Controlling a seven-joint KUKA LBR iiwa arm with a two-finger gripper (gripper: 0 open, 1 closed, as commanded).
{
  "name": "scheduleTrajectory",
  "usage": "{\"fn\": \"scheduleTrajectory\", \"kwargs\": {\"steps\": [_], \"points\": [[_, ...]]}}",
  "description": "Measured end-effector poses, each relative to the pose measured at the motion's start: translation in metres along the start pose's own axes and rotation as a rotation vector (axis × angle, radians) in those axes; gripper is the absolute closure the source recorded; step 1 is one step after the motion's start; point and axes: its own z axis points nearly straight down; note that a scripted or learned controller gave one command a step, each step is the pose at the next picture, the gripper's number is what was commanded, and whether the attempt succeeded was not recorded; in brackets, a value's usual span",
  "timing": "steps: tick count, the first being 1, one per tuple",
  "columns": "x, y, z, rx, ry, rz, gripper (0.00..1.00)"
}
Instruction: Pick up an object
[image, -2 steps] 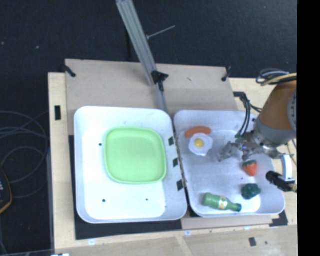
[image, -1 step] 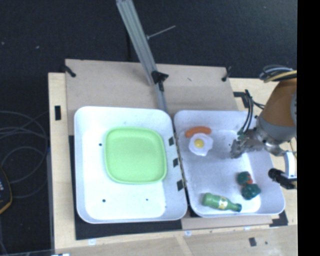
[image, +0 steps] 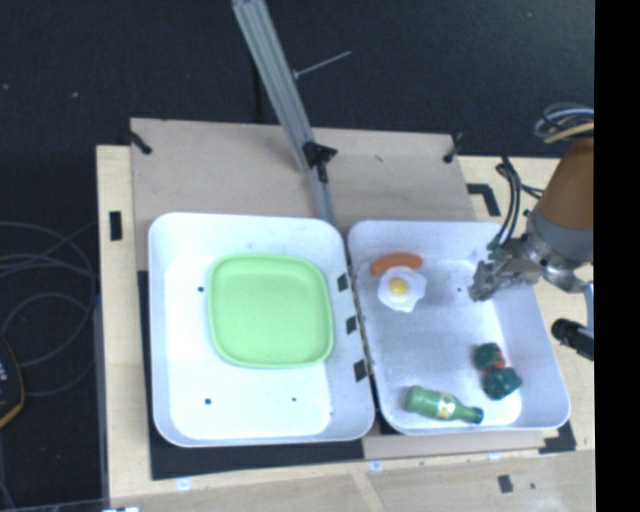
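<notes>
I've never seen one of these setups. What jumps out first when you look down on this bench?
The light green plate catches the eye first, lying flat in the middle of the left white bin. Next come the toys in the right bin: a fried egg beside an orange sausage at the far side, and a green bottle lying near the front. The gripper hangs over that bin's right part.
</notes>
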Motion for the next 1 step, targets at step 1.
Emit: {"fn": "scheduleTrajectory", "kwargs": {"steps": [1], "points": [[0.0023,-0.0011,-0.0629,-0.002,-0.001,0.000,1.00]]}}
